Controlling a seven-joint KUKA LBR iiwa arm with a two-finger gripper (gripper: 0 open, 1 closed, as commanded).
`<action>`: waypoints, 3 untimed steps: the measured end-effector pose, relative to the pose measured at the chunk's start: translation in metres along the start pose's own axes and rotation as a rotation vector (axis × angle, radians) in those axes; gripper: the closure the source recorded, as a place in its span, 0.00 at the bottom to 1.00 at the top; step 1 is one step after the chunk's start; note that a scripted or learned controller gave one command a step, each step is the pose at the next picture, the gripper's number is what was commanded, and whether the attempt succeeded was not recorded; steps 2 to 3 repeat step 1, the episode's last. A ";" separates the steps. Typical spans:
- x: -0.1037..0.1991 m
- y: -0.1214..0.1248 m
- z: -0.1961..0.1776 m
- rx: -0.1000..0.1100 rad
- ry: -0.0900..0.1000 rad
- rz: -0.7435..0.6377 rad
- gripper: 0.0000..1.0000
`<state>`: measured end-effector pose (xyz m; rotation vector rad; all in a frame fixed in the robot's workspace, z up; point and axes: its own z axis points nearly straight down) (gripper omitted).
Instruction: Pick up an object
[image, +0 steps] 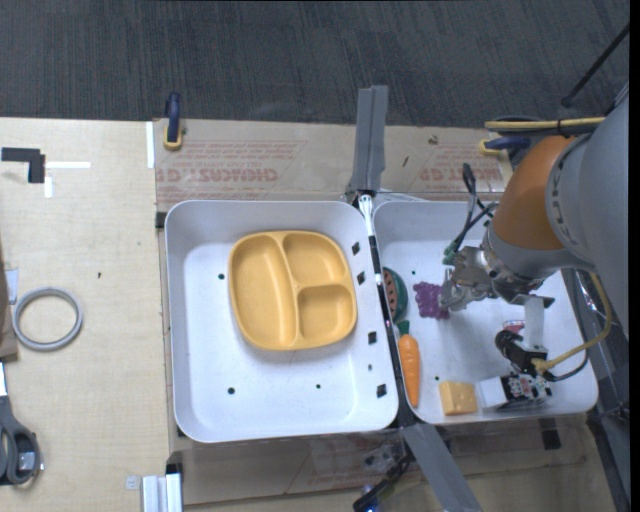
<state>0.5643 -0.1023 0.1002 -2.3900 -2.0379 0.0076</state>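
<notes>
The right bin holds a purple bunch of grapes, a watermelon slice by the left wall, an orange carrot and a yellow cheese wedge. My gripper reaches down in the middle of this bin, its tip right beside the grapes on their right side. I see no object held between its fingers. The grey arm with its orange band comes in from the right.
A yellow divided plate lies in the left bin. On the bench at the left sit a grey ring and scissors. A metal divider stands between the bins at the back.
</notes>
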 end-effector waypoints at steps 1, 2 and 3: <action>-0.063 -0.016 0.010 0.000 0.002 0.045 1.00; -0.063 -0.016 0.010 0.000 0.002 0.045 1.00; -0.063 -0.016 0.010 0.000 0.002 0.045 1.00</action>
